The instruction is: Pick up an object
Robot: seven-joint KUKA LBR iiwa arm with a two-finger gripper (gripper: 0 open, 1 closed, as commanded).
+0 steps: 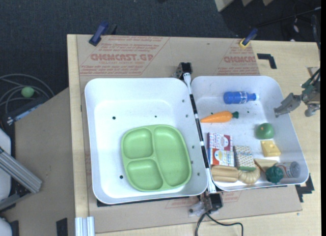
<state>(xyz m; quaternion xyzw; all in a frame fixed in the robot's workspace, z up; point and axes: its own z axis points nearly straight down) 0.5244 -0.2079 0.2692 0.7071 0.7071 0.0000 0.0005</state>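
Observation:
The right bin (285, 90) holds several toys: a blue bottle (239, 97), an orange carrot (219, 117), a green ball-like piece (264, 130), a yellow block (270, 148), a red and white carton (220, 149), a bread roll (234, 174) and a dark green piece (274, 174). My gripper (297, 109) hovers at the bin's right rim, to the right of the bottle and above the green ball. It is open, and I see nothing between its fingers.
A green divided plate (155, 157) lies in the left bin (102, 102). A black divider (196, 123) runs between the bins. A grey can (292, 169) lies in the right bin's near right corner. Clamps sit at the board's far edge.

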